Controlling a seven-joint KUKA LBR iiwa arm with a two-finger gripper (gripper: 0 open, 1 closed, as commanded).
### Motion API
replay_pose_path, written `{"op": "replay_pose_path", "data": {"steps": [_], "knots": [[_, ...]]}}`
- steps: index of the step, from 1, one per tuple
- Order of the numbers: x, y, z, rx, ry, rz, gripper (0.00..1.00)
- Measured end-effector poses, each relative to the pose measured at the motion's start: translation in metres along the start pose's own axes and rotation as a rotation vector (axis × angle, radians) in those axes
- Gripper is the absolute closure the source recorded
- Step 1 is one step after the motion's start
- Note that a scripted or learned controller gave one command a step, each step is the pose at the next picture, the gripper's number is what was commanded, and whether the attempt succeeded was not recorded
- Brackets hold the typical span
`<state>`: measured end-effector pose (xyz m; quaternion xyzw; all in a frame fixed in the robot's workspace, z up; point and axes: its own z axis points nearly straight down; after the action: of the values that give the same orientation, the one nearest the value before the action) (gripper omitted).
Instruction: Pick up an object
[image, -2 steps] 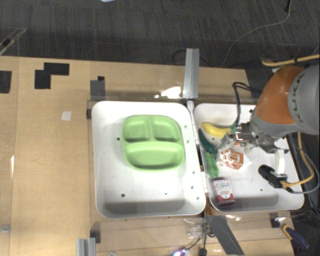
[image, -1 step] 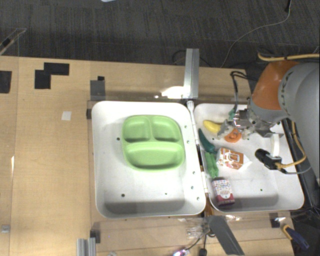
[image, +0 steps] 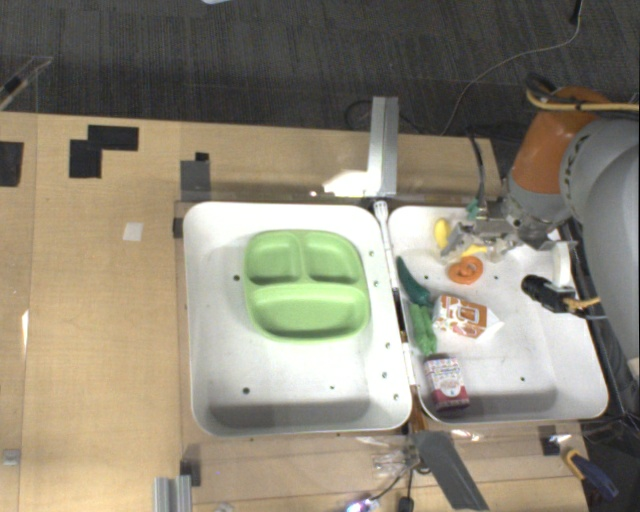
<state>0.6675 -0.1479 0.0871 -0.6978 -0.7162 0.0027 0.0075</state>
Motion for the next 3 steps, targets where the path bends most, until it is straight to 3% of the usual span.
{"op": "replay_pose_path", "data": {"steps": [1, 2, 3], "knots": [[-0.002, -0.045, -0.023, -0.021, -0.009, 0.028, 0.0], [0.014, -0.02, -0.002, -0.025, -0.01, -0.012, 0.0], [0.016, -0.016, -0.016, -0.034, -0.011, -0.018, 1.0]]}}
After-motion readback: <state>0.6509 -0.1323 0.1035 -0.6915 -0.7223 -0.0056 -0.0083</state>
